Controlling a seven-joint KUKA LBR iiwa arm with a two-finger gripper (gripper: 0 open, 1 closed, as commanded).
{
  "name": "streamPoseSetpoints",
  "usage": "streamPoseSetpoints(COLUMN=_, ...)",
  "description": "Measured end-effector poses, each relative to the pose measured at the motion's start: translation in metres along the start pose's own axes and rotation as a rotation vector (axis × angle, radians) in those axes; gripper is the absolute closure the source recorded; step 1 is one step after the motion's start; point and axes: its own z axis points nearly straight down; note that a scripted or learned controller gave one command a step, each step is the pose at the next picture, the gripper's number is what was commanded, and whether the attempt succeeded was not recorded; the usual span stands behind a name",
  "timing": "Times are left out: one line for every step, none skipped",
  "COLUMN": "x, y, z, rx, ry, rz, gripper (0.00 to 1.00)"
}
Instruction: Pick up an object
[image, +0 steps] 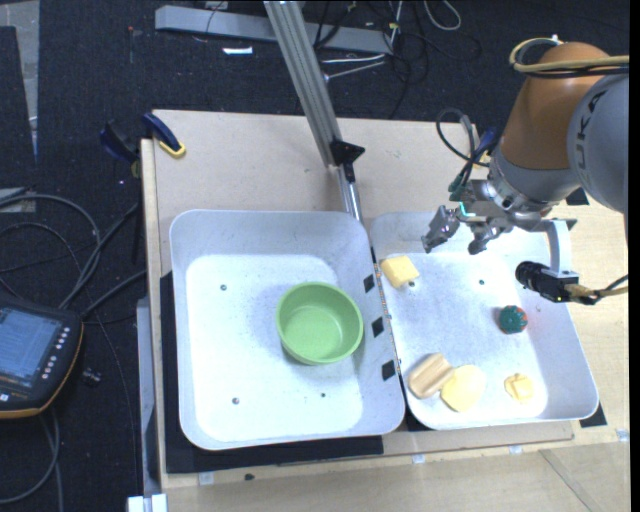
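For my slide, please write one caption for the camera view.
Open gripper above the right bin of small objects; green bowl in left bin.

- Bench (250, 150): pale, matt, wood-like board.
- Bins (230, 400): white, smooth, faintly speckled plastic look.
- Bowl (320, 322): green, smooth plastic, slight sheen.
- Arm (560, 110): glossy orange band, grey shell.
- Pole (305, 75) at the bench's far edge: brushed metal.

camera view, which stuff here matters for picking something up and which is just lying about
For the job:
hand, open, over the right bin
yellow block
green ball
tan piece
round yellow piece
small yellow piece

Lying about:
green bowl in the left bin
pendant
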Motion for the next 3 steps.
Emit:
streamPoseSetpoints(x=0.0, y=0.0, z=0.0, rx=0.0, ry=0.0, rz=0.0, gripper=0.0)
streamPoseSetpoints(x=-0.004, y=-0.002, z=0.062, rx=0.005, ry=0.001, rz=0.0, gripper=0.0)
streamPoseSetpoints(x=-0.004, y=-0.003, z=0.115, rx=0.005, ry=0.001, rz=0.0, gripper=0.0)
